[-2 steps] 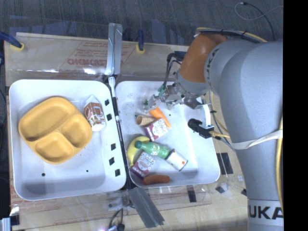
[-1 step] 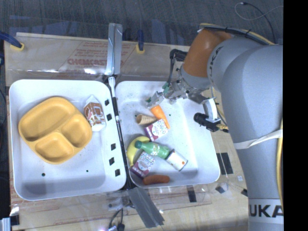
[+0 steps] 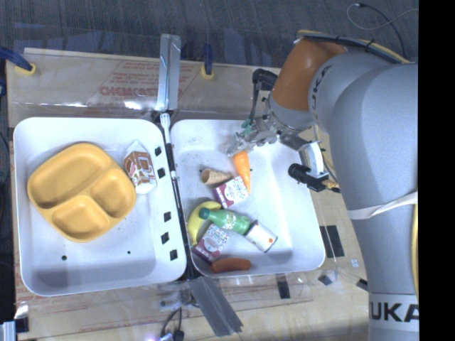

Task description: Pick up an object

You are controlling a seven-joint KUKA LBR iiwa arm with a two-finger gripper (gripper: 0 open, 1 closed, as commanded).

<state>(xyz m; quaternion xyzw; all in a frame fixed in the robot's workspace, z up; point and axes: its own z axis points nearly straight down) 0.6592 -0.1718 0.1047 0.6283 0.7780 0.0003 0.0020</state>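
Carpet (image 3: pixel 106 6), dark and ribbed, lies beyond a pale wooden worktop (image 3: pixel 85 84) that carries two shallow white plastic bins. The left bin (image 3: pixel 43 261) holds a yellow three-part tray (image 3: pixel 79 190) and a small carton (image 3: pixel 140 168). The right bin (image 3: pixel 298 226) holds a tapered orange carrot (image 3: pixel 242 168), a cone (image 3: pixel 213 176), a green bottle (image 3: pixel 229 221), pouches and a red sausage (image 3: pixel 231 265). The gripper (image 3: pixel 245 139) hovers at the carrot's top end; whether the fingers are open I cannot tell.
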